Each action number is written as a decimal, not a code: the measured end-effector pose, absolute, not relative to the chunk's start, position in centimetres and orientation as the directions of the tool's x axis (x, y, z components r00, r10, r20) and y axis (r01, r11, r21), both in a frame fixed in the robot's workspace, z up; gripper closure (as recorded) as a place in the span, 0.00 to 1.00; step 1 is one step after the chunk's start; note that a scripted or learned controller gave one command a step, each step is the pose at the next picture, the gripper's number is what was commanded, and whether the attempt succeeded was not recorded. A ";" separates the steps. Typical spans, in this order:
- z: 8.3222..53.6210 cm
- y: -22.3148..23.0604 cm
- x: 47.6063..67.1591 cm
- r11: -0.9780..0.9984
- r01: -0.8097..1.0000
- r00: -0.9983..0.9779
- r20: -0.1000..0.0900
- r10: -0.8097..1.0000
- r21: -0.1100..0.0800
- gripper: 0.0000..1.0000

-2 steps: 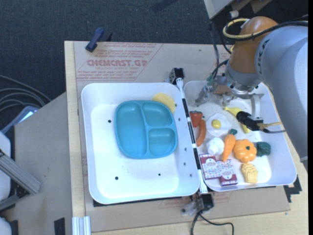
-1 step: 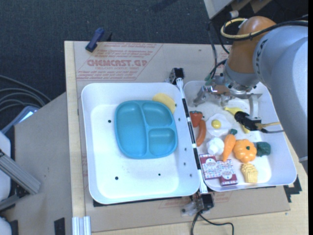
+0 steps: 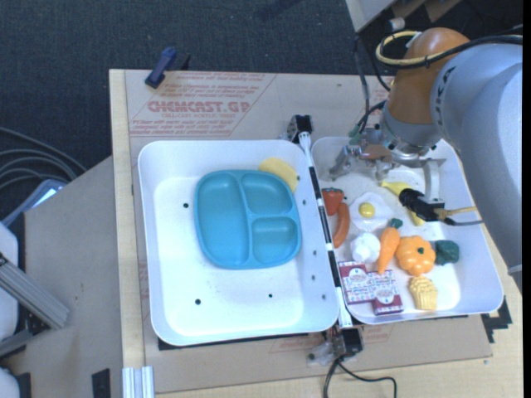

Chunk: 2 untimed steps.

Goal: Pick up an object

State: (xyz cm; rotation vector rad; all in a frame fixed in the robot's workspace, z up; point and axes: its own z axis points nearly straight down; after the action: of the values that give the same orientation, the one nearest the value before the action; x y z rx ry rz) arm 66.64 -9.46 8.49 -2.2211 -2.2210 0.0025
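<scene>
Two shallow white bins sit side by side on a brown printed sheet (image 3: 199,106), and a blue clip (image 3: 160,67) lies at the sheet's far left corner. The left-hand bin (image 3: 166,189) holds a blue divided plate (image 3: 247,220) lying flat near its middle. A yellow piece (image 3: 280,171) is tucked against the plate's far right corner, close to the wall shared with the other bin. The right-hand bin (image 3: 481,284) holds a crowd of toy foods, any of which may serve as the object to pick up. A red-and-orange pepper (image 3: 336,214) lies along the shared wall, with a fried egg (image 3: 367,211) just beside it. Nearer the camera lie a small white bulb (image 3: 365,245), a carrot (image 3: 387,247) set upright between the bulb and an orange pumpkin (image 3: 415,255), and a dark green piece (image 3: 446,251) touching the pumpkin's right side. At the bin's near end lie a red-and-white carton (image 3: 367,286) and a yellow pack of fries (image 3: 423,293), close together but apart. The grey arm enters from the right, its orange band above the wrist, and bends downward over the far end of the right-hand bin. The gripper (image 3: 382,162) hangs there just beyond the fried egg. Whether its jaws stand apart or together cannot be told from this angle, and no object is seen held in it.
</scene>
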 end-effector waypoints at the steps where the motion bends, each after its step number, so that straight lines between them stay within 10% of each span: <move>1: 8.5 -9.2 66.6 0.000 1.000 0.000 0.000 1.000 -0.002 0.00; 2: 8.5 -9.2 66.5 -0.001 1.000 0.001 0.000 1.000 -0.002 0.00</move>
State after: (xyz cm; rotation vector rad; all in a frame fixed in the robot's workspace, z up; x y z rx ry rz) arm 66.45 -9.19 8.50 -2.2212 -2.2198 0.0031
